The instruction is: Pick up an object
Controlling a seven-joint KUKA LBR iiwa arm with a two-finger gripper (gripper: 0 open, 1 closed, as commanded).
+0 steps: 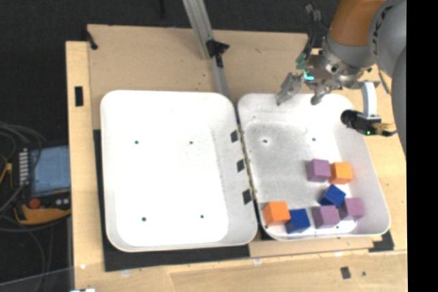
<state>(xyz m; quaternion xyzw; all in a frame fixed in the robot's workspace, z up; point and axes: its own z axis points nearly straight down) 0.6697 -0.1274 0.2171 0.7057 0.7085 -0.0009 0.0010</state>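
Watching from the side, the arm (363,10) is parked way up over the far edge of the right bin (274,167), with its gripper (302,91) spread wide and nothing between the fingers. All the pickable stuff sits at the near end of that bin, so there's a fair bit of travel left before any grab can happen.

Going by size: the left bin (171,167) is a shallow white tray with rounded corners, smooth and slick looking. The right bin is the same shape, but its floor looks scuffed and greyish toward the middle.

Then the blocks, all small hard-edged cubes, matte, probably foam or painted wood (just my guess). Three purple ones: one (318,169) toward the bin's middle, one (326,216) by the near wall, one (354,207) close to the near right corner. Two orange: one (276,212) near the near left corner, one (342,171) touching the first purple. Two blue: one (298,220) right against the corner orange, one (334,195) sitting tilted between the others.

If I were calling it, I'd go for the upper purple or the corner orange. Come straight down, line the fingers up with the flat faces, and pick sides that aren't jammed against a neighbour or the wall. The tilted blue looks like the worst bet.
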